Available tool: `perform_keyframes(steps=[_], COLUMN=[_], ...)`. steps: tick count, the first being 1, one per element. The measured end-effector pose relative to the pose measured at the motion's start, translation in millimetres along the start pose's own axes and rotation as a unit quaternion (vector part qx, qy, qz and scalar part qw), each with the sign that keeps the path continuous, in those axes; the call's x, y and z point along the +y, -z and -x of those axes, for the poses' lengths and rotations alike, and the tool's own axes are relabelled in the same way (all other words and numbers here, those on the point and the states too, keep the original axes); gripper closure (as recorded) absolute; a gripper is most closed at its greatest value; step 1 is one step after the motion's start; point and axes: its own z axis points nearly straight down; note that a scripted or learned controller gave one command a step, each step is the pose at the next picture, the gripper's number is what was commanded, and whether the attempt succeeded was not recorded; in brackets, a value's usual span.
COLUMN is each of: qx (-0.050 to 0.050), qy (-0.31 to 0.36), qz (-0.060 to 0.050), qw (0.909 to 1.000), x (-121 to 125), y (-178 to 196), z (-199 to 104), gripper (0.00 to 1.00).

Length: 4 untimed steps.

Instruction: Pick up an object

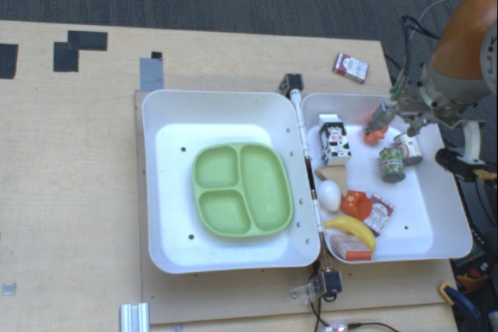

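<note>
**Overhead, the arm hangs at the right bin's far edge**

Overhead we see the pale wooden bench (70,167) carrying two shallow white plastic bins side by side. The left bin (156,167) holds a light green three-compartment plastic tray (243,189), lying flat near its middle.

The right bin (436,233) holds the loose things. Near its far left corner stands a small black-and-white carton with a cow print (334,140). Just nearside of it lies a white egg (329,194), and beside the egg a red and white packet (367,208). A yellow banana (352,230) lies along the near left corner, touching the packet's near end. Towards the far right part of the bin a green-labelled tin can (393,163) lies tilted, and a small red piece (376,135) sits just beyond it.

We find the grey arm with its orange band (467,31) at the bench's right edge, with the pincer (397,117) above the bin's far right part, close over the red piece and the can. We cannot tell how the pincer stands, and we see nothing gripped in it.

Outside the bins, a small red and white box (351,68) lies on the bench near its far right corner.
</note>
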Motion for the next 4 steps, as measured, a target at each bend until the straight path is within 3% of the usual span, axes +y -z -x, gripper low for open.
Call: perform_keyframes(steps=[1, 2, 3, 4], qx=[0.000, -0.002, -0.002, 0.001], qy=[0.000, -0.002, -0.001, 0.001], qz=[0.000, 0.006, 0.008, 0.002], qw=[1.0000, 1.0000, 1.0000, 1.0000], x=[-44, -125, -123, -21], y=[-75, -98, -86, 0], z=[-1, -7, -7, -81], gripper=[0.00, 0.00, 1.00, 1.00])
